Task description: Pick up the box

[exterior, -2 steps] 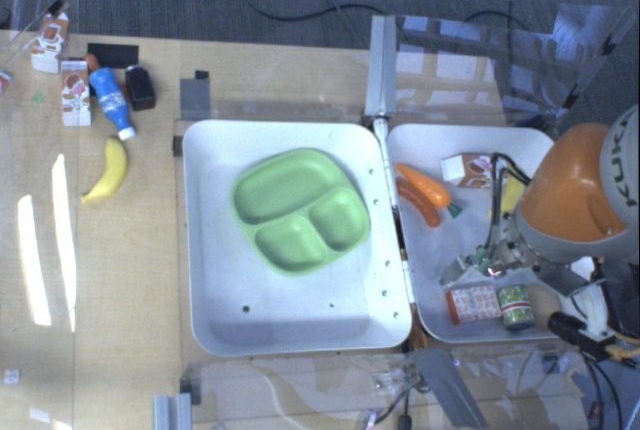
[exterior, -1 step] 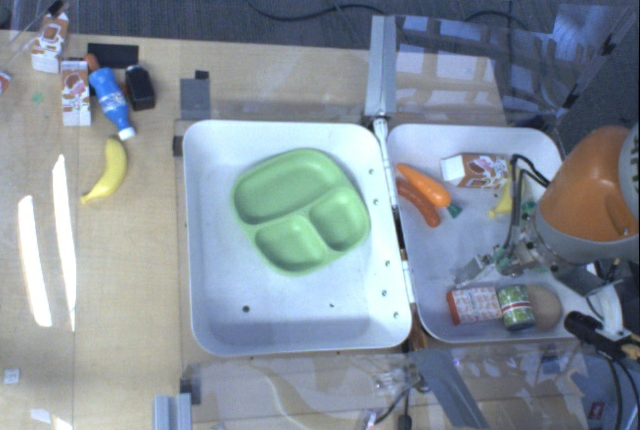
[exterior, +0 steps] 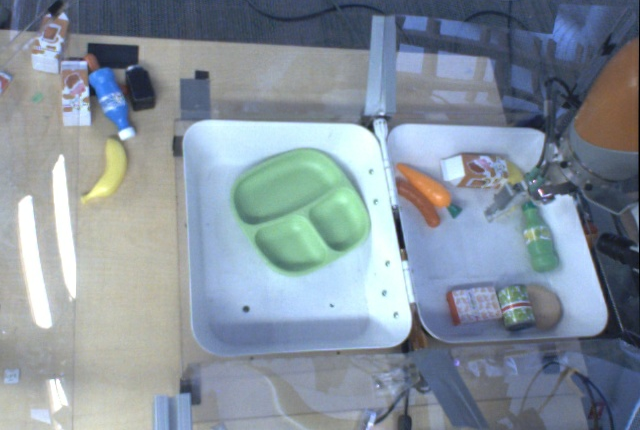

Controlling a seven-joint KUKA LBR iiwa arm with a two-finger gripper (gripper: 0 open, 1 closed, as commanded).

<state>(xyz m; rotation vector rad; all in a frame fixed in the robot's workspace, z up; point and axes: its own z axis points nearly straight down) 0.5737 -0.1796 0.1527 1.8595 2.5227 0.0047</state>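
A small red box [exterior: 473, 304] lies flat near the front edge of the right bin [exterior: 590, 318], touching a green can [exterior: 516, 306]. A white and brown carton [exterior: 478, 170] lies at the back of the same bin. My gripper [exterior: 512, 201] reaches in from the right and hangs over the middle of the right bin, just in front of the carton and beside the top of a green bottle [exterior: 539, 240]. It is well behind the red box. Nothing shows in its grasp.
Two orange carrots [exterior: 424, 191] lie at the right bin's left side, and a brown round item [exterior: 547, 308] sits by the can. The left bin [exterior: 210, 318] holds a green divided plate [exterior: 299, 210]. A banana [exterior: 108, 170], a blue bottle [exterior: 110, 102] and small cartons lie on the bench to the left.
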